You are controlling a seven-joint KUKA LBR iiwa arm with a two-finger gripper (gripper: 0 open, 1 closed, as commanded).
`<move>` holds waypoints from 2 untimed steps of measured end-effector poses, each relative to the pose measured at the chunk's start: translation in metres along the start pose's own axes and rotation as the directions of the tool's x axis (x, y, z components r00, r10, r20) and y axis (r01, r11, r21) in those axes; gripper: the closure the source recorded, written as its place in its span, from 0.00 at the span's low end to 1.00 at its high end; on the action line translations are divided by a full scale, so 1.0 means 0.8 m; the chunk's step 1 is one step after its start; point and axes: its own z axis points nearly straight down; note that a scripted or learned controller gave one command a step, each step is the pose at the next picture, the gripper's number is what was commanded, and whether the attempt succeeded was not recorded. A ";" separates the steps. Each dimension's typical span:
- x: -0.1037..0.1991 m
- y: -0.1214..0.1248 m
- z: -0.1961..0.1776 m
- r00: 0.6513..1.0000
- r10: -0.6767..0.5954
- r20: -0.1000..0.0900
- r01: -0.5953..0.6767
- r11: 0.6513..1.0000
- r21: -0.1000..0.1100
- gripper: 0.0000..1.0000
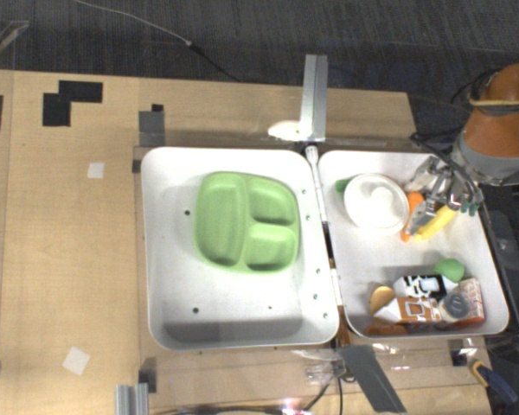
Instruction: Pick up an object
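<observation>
The right bin (493, 271) serves as the landmark. The tool (441, 190) hangs low over its far right part, just above a small yellow and orange object (431, 221) that lies tilted on the bin floor, close beside the white bowl (376, 201) to its left. Whether the tool is spread or closed, and whether it touches the yellow piece at all, cannot be told: its metal parts blur together against the white floor.

The yellow and orange object looks like the likely thing to lift. It seems a small, light, stiff plastic toy, probably smooth and a little slippery; a grip across its narrow middle, square to its long axis, would suit it best. Its exact shape is too small to make out.

At the near edge of the right bin lies a heap: a green round thing (451, 269), a black-and-white pack (422, 285), an orange-brown packet (424, 311). They overlap, so their outlines are uncertain. The arm's orange band (500, 132) covers the bin's far right corner. Left of the right bin, the other bin holds a green divided tray (246, 220).
</observation>
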 end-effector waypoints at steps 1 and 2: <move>0.011 0.042 0.015 0.996 0.092 -0.021 -0.092 0.996 0.005 0.00; 0.062 0.020 0.013 0.976 0.215 -0.017 -0.215 0.977 0.007 0.00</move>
